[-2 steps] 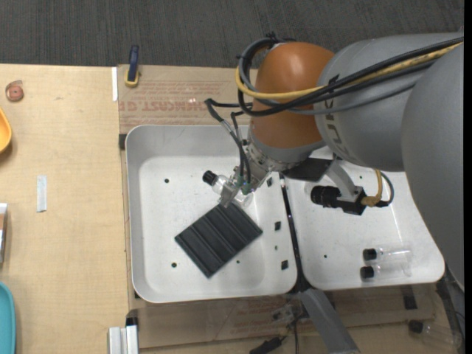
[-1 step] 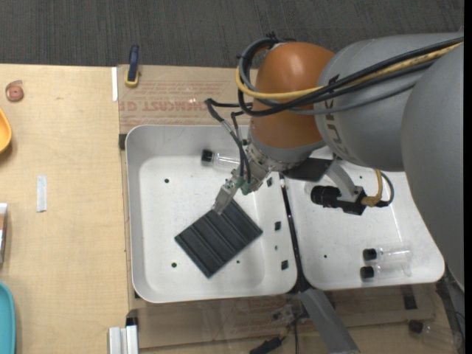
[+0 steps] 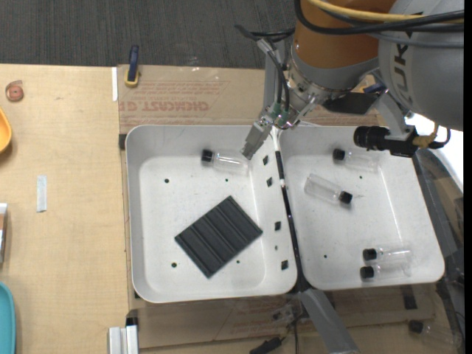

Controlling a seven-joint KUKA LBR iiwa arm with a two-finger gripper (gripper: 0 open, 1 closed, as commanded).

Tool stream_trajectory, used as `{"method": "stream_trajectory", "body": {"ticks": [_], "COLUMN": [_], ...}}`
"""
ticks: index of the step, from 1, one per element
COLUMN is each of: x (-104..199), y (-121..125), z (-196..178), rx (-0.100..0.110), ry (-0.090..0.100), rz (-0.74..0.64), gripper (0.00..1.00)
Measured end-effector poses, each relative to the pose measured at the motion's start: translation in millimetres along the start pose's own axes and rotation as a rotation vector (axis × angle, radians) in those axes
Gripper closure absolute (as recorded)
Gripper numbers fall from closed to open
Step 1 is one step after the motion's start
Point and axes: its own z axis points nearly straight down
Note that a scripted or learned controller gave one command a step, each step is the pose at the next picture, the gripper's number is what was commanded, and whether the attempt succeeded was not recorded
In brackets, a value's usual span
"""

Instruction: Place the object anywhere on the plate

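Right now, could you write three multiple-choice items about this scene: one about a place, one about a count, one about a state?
1. Where does the dark ribbed plate lie?
A. left bin
B. right bin
C. on the cardboard

2. How many clear vials lie in the right bin?
A. one
B. two
C. four

3. How does the vial in the left bin rest?
A. upright
B. on its side
C. on the plate

Answers: 1 A, the plate rests on the left bin's floor. 2 C, four black caps show. 3 B, it lies flat near the gripper.
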Motion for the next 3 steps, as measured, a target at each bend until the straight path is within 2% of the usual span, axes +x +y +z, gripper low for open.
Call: {"method": "stream_trajectory", "body": {"ticks": [1, 2, 3], "x": [-0.2, -4.4, -27.9], "y": [0.9, -48.4, -108.0], "z": [-8.2, 40.5, 29.6], "rx": [0.001, 0.002, -0.001], "ry": [-0.002, 0.002, 0.001], "rz": [-0.002, -0.254, -0.568], "gripper": [1.0, 1.0, 1.0]}}
